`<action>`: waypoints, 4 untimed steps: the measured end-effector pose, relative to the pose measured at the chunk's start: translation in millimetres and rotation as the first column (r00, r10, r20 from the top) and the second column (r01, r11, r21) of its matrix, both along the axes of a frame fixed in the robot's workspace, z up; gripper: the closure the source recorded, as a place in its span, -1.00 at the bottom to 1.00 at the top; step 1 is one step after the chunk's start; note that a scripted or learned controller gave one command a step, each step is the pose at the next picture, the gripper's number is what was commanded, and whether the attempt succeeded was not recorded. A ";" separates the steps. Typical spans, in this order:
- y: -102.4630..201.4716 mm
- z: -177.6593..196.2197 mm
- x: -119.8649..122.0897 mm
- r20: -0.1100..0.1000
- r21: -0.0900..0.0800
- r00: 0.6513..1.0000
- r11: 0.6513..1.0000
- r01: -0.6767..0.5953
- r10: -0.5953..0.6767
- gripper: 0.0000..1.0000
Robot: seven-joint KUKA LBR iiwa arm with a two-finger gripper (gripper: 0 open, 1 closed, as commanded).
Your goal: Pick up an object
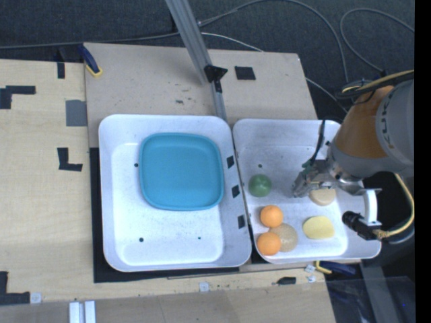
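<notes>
The right bin holds a green ball, two orange balls, a beige round piece, a yellow lump and a pale cream piece. My gripper hangs low over this bin, just left of the cream piece and right of the green ball. I see nothing held between its fingers.
A blue square plate lies in the left bin. A grey metal pole slants in from the top toward the gap between the bins. Cables trail at the upper right.
</notes>
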State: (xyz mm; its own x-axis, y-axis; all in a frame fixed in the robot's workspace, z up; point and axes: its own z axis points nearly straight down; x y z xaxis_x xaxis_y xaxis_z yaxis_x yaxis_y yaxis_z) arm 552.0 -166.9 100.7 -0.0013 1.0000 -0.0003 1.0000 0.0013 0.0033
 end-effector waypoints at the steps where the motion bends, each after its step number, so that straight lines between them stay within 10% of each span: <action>1: -0.6 41.6 2.2 -0.001 0.000 1.000 1.000 0.001 -0.001 1.00; 3: -2.3 123.4 -2.3 -0.002 0.000 1.000 1.000 0.001 -0.001 1.00; 4: 43.1 116.3 -0.8 -0.004 0.001 1.000 1.000 -0.002 0.002 1.00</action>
State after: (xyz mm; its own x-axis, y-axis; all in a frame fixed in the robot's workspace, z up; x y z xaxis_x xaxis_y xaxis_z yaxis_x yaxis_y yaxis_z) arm 551.2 -123.8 217.0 -0.0031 1.0000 0.0008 1.0000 0.0031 -0.0007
